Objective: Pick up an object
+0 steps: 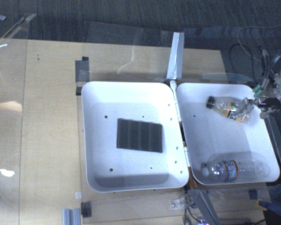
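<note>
Two clear plastic bottles lie in the right bin (267, 144). The small bottle (223, 107), with a black cap and an orange-flecked label, rests on its side near the bin's far edge. A larger bottle (234, 169) with a blue label lies along the near wall. A dark grey ribbed mat (139, 135) lies flat in the middle of the left bin (98, 102). My gripper (251, 105) reaches in from the right edge and sits low at the small bottle's right end, touching or nearly touching it.
A metal post (175, 55) stands behind the seam between the bins. Cables (253, 46) hang at the back right beside the arm (278, 86). Wooden bench top (37, 125) stretches out to the left of the bins.
</note>
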### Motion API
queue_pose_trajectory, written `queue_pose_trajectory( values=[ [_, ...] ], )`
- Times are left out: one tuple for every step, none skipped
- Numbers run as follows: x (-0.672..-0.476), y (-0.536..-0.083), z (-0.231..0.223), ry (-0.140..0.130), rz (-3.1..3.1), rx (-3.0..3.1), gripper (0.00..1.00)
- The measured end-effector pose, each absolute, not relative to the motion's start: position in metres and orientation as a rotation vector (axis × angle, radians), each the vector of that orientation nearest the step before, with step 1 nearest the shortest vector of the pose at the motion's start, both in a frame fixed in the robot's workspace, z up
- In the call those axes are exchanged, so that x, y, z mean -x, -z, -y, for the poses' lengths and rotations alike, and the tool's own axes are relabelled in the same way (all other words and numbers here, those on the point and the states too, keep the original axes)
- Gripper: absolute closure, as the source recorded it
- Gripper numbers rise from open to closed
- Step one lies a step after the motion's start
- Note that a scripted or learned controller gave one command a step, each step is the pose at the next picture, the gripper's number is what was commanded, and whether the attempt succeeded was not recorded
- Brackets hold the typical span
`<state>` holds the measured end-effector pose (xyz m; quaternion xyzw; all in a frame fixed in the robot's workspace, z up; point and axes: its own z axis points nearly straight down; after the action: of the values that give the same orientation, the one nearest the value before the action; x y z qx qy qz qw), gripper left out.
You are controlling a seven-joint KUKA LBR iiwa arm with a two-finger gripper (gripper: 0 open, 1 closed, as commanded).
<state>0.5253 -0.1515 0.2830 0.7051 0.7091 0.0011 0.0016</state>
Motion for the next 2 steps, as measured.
queue_pose_trajectory(
  values=[
    [-0.565,-0.228,0.162,-0.003,-2.448,-1.964,0.0],
    [-0.625,-0.096,0.186,-0.005,-2.656,-1.667,0.0]
  ],
)
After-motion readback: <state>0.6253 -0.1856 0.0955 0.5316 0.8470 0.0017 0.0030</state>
